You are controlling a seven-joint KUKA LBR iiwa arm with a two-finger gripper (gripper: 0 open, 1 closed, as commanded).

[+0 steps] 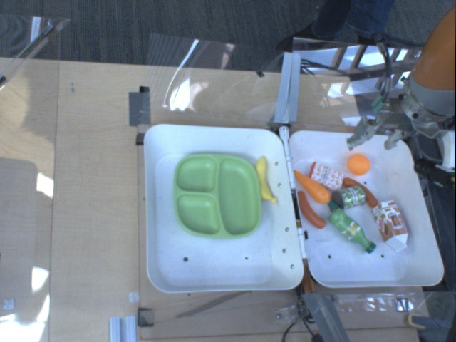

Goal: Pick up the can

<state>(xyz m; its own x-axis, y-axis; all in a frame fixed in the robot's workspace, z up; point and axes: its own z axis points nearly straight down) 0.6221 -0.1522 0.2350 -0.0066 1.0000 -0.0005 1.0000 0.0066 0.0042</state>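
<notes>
up at the far right, the end effector point(375, 134) hangs over the back edge of the right bin point(427, 262), its two fingers spread apart with nothing between them, the orange band of the arm point(436, 63) just above it. going from the left now: the pale wooden tabletop point(85, 191) carries the left bin point(164, 262), and in it sits a green divided plate point(217, 194) with three compartments. a yellow banana point(265, 180) lies just beside the plate's right edge. across the seam, in the right bin, an orange carrot point(311, 185) lies at a slant with a red sausage point(311, 209) below it. a small red and white carton point(326, 174) rests near the carrot's upper end. the can point(350, 197), green-labelled and lying on its side, sits in the middle of that bin, touching a second sausage point(360, 189) behind it. a green bottle point(349, 229) lies below the can. an orange ball point(359, 164) sits nearer the fingers, and another carton point(392, 223) lies to the right.
</notes>
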